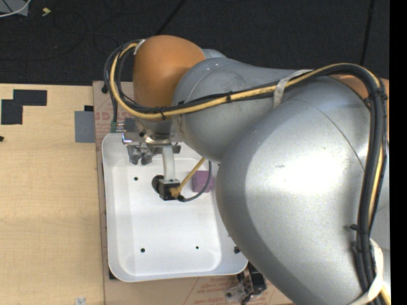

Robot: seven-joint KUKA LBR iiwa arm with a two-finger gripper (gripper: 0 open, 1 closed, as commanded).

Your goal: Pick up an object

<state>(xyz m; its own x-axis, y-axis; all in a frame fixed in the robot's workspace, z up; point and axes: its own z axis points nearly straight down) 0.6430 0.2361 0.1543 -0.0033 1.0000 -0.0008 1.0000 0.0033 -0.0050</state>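
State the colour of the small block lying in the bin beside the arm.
Pale purple block, in the white bin, camera view.

A robotics lab bench

An industrial grey arm (299,170) with bundled cables tied along it reaches over a shallow white bin (127,234); the bin sits on a plain wooden bench (44,189) marked with black and grey squares; loose wires trail across dark flooring behind.

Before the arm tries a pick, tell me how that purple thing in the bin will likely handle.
The purple object looks small and blocky, so probably light. Its flat-looking sides suggest it would slide on the smooth white bin rather than roll. The arm hides part of it, so its stiffness is uncertain.
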